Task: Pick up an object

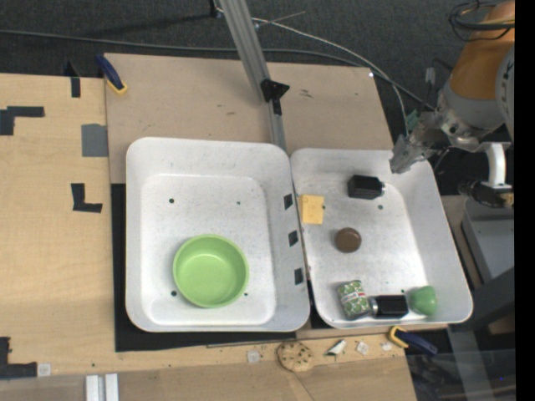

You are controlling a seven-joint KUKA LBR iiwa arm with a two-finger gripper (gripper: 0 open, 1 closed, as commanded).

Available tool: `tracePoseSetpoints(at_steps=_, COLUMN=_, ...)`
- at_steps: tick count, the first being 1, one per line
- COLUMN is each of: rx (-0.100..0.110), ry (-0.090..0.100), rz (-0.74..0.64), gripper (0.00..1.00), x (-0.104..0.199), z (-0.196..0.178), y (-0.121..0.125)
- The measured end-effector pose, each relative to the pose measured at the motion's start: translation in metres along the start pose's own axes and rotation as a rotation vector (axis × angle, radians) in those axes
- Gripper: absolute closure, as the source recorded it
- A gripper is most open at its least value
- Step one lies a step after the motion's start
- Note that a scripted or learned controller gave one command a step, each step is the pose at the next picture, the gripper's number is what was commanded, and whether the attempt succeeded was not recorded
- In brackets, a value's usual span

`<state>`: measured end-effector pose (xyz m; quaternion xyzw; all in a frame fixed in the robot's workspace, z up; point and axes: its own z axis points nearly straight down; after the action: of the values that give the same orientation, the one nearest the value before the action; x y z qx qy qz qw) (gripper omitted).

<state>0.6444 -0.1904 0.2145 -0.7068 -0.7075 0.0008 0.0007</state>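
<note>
Camera view: the gripper [401, 159] is hanging over the upper right rim of the right bin [447, 249], coming in below the arm's orange band; nothing is showing between its tips, and at this size I cannot tell how the tips are set, so that entry stays blank. No object is being held. Candidates are all lying in the right bin: the black block [365, 187] is sitting just beside the gripper, toward the bin's middle; the yellow square [312, 209] is lying against the bin's left wall; the brown round piece [349, 240] is resting near the bin's centre; the green patterned packet [354, 299], a black cylinder [389, 307] and a green ball [424, 300] are crowding along the bin's lower wall, touching or nearly so. The left bin [142, 165] is carrying a green bowl [211, 271]. Judgement: the black block is the nearest target and is standing apart from its neighbours, so it is looking like the cleanest pick. To do this well, the gripper should be centring over the block, aligning across its short side, and descending straight, keeping off the bin rim. The lower-wall cluster is looking risky.
</note>
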Motion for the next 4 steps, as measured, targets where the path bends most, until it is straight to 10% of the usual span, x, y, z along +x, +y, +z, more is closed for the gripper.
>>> tracePoseSetpoints(at_steps=4, rx=0.001, ry=-0.001, rz=-0.001, gripper=0.00, x=0.006, z=0.126, y=-0.005)
